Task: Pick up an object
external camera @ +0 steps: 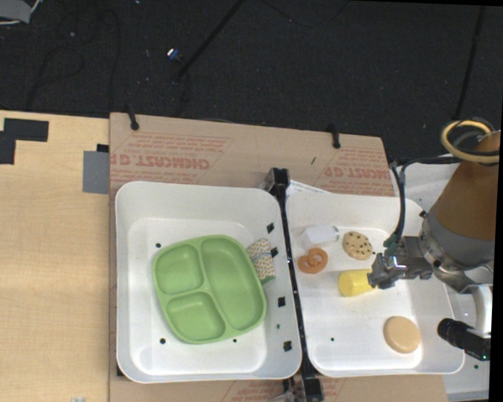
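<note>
1. We see the grey arm with its orange band (479, 191) reach in from the right, over the right-hand shallow white bin (344, 360).
2. Its dark two-finger gripper (380, 274) sits low at the right end of a small yellow block (356, 284), touching or almost touching it.
3. We cannot tell whether the gripper is released or clenched; the tip is a dark tangle from this slant, and we see nothing clearly held in it.
4. The yellow block is what lies nearest the gripper. It is a bright, plain yellow, chunky and roughly oblong with softened corners, lying on the bin floor about mid-bin, tilted a little.
5. Just left of and above the block we see a small orange-brown ring shaped like a doughnut (314, 261), close to the divider between the bins.
6. Above the block lies a round tan cookie with dark chips (358, 244), and beside that a pale whitish piece (320, 235), hard to read against the white floor.
7. Toward the near right corner rests a smooth beige disc (402, 334), well apart from the block.
8. In the left-hand white bin (136, 232) we see a light green plastic tray with three compartments (209, 289), set at a tilt, with a small checked object (263, 260) touching its upper right edge.
</note>
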